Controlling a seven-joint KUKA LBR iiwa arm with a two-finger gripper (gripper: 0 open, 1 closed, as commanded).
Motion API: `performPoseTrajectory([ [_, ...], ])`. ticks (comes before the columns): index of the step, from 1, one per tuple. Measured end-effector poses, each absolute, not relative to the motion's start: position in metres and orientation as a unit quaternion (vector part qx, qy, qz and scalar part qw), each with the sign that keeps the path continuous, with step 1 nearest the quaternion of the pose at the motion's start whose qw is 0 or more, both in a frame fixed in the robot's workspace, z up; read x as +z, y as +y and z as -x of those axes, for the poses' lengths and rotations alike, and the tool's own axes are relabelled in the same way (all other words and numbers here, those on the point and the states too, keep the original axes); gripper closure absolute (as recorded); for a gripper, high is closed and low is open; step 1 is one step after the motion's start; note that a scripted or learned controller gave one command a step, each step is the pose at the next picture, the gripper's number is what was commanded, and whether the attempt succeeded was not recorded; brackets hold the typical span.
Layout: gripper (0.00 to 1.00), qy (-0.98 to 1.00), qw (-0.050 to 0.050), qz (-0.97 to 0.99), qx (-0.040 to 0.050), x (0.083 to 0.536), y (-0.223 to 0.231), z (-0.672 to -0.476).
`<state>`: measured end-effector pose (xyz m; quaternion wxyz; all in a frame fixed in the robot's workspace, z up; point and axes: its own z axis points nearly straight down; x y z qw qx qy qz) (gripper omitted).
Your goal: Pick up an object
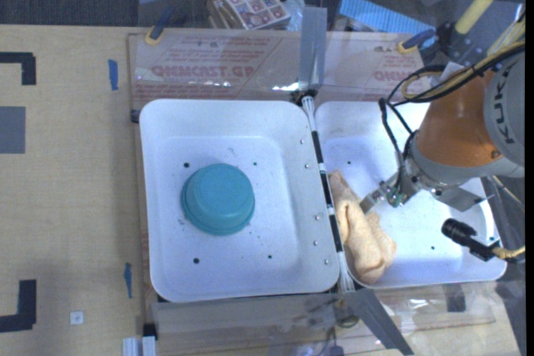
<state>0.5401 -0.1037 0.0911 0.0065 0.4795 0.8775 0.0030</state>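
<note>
Reaching in over the right bin [467, 267], the arm [455, 137] places its gripper [382, 198] just beside the upper right of a tan cloth [360, 231]. Treat the cloth as the landmark for everything below.

Position of the task thing: the cloth lies bunched along the right bin's left wall, pressed close to the divider [321, 179] between the bins. Its far end points toward the gripper; its near end bulges toward the bin's front corner.

Gripper state: the wrist hides the tip, so whether it is open or closed cannot be told. No part of the cloth is seen held.

Other candidate: a teal bowl [219, 198] sits upside down, well to the left of the cloth, in the left bin [167, 129].

Probable faults from this pose:

1. Glancing contact. The gripper stands off to the right of the cloth's bulk, not over it. A descent here could catch only a thin fold, which may slip free on lifting.
2. Wall interference. The cloth hugs the bin wall on its left. A grasp shifted that way risks striking the rim or divider.
3. Soft collapse. The cloth will likely flatten under pressure, leaving little to pinch.
4. Cable snag. Loose black cable [396, 125] hangs right of and above the cloth, near the wrist.
</note>
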Motion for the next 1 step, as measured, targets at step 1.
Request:
performPoseTrajectory([
  [1,0.00,0.783,0.007,-0.623,0.0032,0.0910,-0.1427,-0.5782],
])
